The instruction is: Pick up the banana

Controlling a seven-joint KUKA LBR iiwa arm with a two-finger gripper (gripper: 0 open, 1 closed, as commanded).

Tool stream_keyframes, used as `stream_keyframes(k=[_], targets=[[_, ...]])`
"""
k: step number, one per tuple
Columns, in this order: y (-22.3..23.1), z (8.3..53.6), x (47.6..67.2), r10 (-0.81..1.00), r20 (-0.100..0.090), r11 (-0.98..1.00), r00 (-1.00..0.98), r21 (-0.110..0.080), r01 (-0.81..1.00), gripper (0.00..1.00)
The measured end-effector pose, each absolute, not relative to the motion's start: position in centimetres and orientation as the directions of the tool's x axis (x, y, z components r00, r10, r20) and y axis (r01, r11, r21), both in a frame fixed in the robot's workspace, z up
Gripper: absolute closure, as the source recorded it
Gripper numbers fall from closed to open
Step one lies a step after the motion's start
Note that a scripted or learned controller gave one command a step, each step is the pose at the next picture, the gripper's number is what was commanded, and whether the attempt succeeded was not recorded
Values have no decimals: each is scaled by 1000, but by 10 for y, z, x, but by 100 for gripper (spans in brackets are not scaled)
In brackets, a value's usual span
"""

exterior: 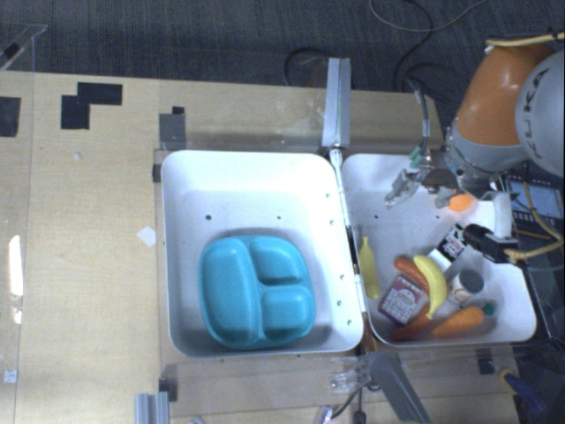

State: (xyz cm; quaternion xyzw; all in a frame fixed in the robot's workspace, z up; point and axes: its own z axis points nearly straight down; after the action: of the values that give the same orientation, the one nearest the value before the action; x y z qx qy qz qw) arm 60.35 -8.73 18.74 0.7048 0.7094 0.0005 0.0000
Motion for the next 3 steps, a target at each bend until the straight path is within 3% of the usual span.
stream_keyframes(k=[1, 2, 3], targets=[[-88, 94, 560, 992, 0, 126, -126, 3, 992, 0], [-92, 90, 514, 1000, -2, 23, -23, 20, 1000, 0], [-91, 100, 516, 1000, 0, 25, -25, 23, 999, 100]])
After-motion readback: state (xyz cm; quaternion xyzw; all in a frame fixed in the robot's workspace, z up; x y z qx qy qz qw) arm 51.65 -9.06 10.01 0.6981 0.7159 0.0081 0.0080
